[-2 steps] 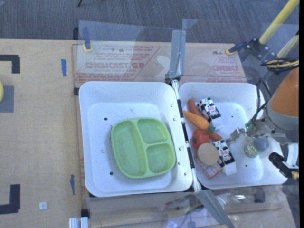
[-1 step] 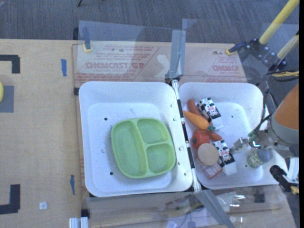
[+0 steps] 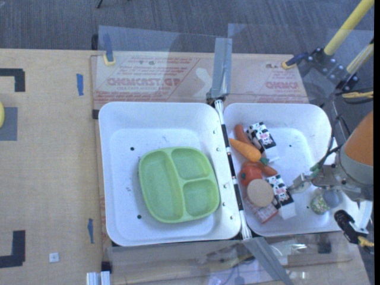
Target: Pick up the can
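Lying in the right bin (image 3: 309, 114), the can (image 3: 259, 193) shows its tan round end among a tomato (image 3: 250, 172), 2 carrots (image 3: 244, 149) and 2 cow-print cartons (image 3: 281, 190). The gripper (image 3: 325, 183) hangs near the bin's right wall, well apart from the can; whether its jaws are apart I cannot tell. A green tray (image 3: 178, 184) sits in the left bin (image 3: 119, 123)

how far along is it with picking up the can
Early stage. Done: the arm has reached in over the right bin. In hand: nothing visibly held; the gripper hovers near the bin's right side, beside a small round object that may be the can. Left: grasping it and lifting it clear. The can could instead be the round-topped item by the tomato.
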Motion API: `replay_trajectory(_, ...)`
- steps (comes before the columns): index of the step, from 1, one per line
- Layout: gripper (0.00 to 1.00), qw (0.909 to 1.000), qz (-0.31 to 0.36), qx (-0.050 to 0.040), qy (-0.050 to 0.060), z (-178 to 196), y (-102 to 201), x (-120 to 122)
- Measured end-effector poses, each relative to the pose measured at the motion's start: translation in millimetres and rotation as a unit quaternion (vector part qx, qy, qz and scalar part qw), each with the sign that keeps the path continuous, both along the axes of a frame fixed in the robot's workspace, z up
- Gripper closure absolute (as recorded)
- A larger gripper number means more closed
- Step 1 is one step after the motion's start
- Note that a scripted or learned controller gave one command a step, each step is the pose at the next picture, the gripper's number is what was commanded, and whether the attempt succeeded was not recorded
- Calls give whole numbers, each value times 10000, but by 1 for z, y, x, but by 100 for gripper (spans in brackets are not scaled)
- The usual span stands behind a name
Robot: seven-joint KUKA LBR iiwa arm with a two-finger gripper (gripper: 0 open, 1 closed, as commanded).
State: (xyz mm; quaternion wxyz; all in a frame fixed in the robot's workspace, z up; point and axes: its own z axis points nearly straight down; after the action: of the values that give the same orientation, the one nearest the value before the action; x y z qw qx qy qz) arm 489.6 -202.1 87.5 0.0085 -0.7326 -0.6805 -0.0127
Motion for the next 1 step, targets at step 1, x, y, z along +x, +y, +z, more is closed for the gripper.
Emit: replay_trajectory(1, 0, 9998, 217, -26, 10, 0, 1, -3)
